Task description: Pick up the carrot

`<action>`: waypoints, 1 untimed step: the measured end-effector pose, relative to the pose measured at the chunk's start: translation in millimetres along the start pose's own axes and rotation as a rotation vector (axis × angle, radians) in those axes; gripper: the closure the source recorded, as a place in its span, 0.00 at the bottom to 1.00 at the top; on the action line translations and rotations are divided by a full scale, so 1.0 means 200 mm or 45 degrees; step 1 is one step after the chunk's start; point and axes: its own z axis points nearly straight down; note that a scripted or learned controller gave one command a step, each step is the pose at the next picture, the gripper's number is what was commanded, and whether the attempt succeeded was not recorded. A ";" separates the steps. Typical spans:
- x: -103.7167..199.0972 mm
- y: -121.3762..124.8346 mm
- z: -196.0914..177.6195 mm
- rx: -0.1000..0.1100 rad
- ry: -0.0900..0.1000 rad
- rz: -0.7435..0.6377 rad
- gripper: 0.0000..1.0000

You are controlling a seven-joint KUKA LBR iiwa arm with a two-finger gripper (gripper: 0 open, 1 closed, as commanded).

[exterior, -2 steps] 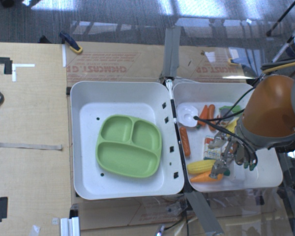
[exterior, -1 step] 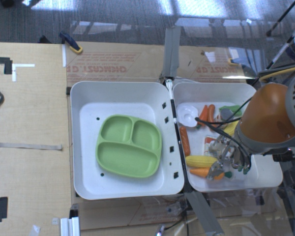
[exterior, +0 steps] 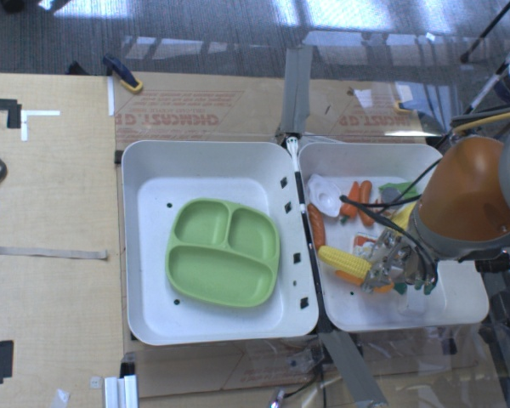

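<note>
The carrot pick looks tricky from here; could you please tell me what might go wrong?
1. The pincer sits low in the crowded right bin, right beside the corn; it may well take the corn instead.
2. The carrot lies farther back, touching other food, so a grasp could drag neighbours along or slip.
3. The bin's left wall is near; a sideways move might knock it.

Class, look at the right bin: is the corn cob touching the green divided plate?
Apart. The camera view shows the corn cob in the right bin and the green plate in the left bin, bin walls between them.
</note>
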 end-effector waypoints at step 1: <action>0.19 0.44 -0.41 0.005 0.026 -0.054 1.00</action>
